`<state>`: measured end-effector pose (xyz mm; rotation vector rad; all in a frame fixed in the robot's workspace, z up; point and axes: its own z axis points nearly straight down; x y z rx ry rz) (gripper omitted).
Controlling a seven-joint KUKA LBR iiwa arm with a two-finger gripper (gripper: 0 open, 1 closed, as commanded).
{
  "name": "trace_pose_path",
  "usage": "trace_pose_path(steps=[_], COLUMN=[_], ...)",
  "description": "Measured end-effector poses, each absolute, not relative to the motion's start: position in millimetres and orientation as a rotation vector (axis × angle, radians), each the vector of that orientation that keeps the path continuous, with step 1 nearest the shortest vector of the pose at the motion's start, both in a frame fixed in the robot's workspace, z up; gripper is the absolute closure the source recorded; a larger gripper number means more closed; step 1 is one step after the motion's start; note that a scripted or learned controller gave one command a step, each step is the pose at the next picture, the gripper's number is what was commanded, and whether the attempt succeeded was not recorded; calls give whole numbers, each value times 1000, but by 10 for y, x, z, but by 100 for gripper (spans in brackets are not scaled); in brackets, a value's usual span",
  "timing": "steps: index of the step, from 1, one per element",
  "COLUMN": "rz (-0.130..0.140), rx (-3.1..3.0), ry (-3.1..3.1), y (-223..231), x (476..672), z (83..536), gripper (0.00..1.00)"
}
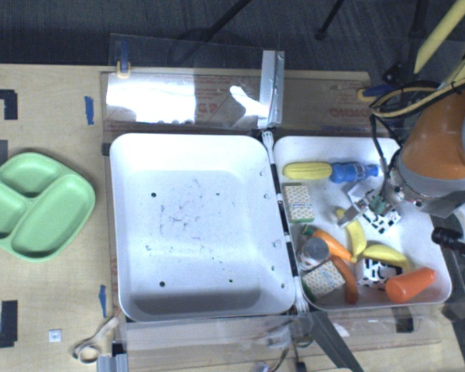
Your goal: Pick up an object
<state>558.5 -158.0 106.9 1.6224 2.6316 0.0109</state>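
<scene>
The right bin (442, 242) holds several small objects: a yellow corn cob (308, 170), a blue bottle (347, 173), a checkered block (298, 202), a carrot (335, 246), a grey can (316, 249), two yellow bananas (357, 238) (385, 254) and an orange cylinder (409, 283). My gripper (370, 207) hangs low over the middle of this bin, just right of the checkered block and above the bananas. A black-and-white patterned piece (384, 222) sits right beside it. The orange wrist band (442, 139) is up and to the right of it.
The left bin (120, 208) lies beside the right one, with a ridge between them. A green divided plate (35, 204) rests on the bench at far left. A clear plastic panel (186, 99) stands behind the bins. Cables and tripod legs run at the top right.
</scene>
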Motion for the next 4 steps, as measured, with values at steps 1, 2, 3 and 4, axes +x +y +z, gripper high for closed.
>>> trace_pose_path(steps=[1, 2, 3, 4], rz=[5, 2, 5, 5], rx=[1335, 1442, 1436, 1437], ry=[2783, 2783, 2777, 2778], y=[-1646, -2185, -2182, -2182], x=[5542, 6548, 6566, 6566], z=[1069, 1751, 1872, 1871], gripper=[0, 0, 100, 0])
